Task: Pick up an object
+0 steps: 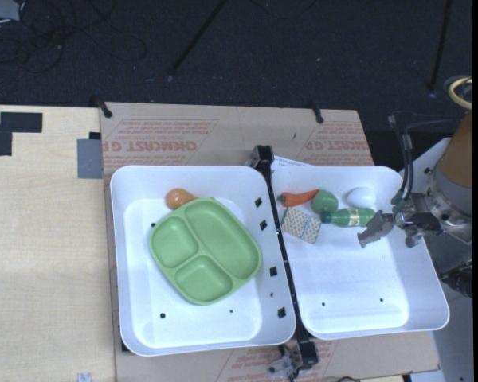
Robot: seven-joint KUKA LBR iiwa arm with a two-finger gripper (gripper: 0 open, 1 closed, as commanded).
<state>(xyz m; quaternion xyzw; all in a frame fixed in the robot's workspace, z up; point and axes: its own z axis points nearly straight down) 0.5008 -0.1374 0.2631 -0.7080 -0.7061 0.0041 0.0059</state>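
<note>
- The gripper (380, 231) hangs over the right white bin (366, 301); I cannot tell its state.
- Just left of it lies a shiny green bottle (352, 217).
- Far left sits a smooth green plate (205, 250).
- Brown cardboard (215, 134) covers the bench.

- Two white bins, left (135, 213) and right (418, 293), side by side on brown cardboard (183, 134).
- Black clips (264, 159) along the shared edge.
- Pale wooden bench (40, 253) at left.
- Dark carpet (223, 38) with cables behind.
</note>
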